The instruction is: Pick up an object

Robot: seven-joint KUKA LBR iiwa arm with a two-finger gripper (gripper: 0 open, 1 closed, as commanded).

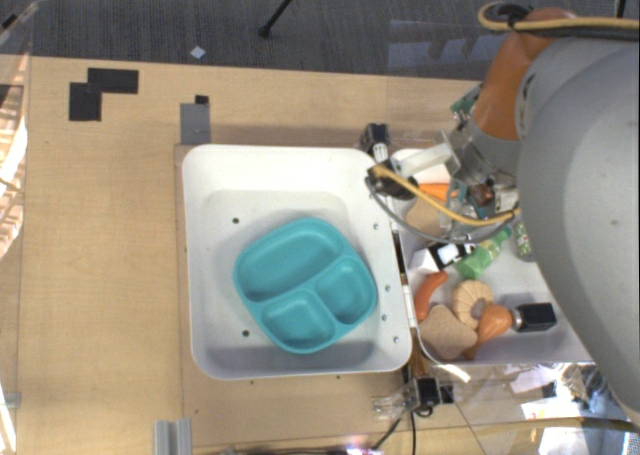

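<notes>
I see the gripper (455, 205) down in the right bin (540, 341), over the pile of toy food (462, 315). Can't tell its state, too cluttered w/ cables. Nothing visibly lifted, so pick's not done imo. Teal tray (305, 285) sits in the left bin (215, 243).

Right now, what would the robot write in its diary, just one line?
arm: over right bin | left bin: teal plate | right bin: toy pile | pickup: none seen
</notes>
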